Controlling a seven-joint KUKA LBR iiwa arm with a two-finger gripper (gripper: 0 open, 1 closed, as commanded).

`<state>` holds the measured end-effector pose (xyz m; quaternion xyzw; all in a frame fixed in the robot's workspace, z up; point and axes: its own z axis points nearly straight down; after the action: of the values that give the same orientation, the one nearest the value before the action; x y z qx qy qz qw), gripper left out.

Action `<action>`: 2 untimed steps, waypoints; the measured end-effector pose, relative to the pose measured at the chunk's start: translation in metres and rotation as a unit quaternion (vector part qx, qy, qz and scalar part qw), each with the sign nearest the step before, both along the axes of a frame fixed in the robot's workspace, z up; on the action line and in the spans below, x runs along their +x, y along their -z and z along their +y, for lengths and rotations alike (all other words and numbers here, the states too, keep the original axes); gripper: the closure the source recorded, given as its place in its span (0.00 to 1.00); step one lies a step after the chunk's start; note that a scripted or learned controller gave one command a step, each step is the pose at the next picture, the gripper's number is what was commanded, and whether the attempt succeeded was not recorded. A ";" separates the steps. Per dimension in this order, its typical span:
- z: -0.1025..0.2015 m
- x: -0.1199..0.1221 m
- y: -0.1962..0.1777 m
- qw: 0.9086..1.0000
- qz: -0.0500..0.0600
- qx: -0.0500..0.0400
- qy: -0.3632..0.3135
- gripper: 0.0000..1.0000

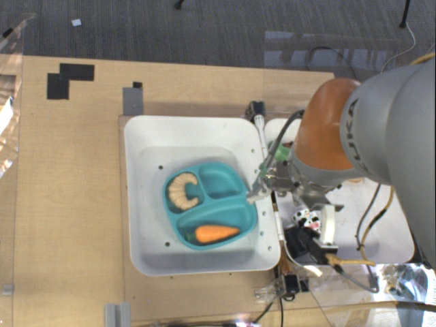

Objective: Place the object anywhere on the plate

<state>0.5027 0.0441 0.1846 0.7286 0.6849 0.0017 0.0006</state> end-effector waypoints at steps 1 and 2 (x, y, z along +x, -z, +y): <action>0.000 0.000 0.000 1.000 0.000 0.000 0.000 0.00; 0.001 0.002 -0.011 1.000 -0.002 0.001 -0.005 1.00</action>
<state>0.5048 0.0453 0.1954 0.7250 0.6888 0.0037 0.0016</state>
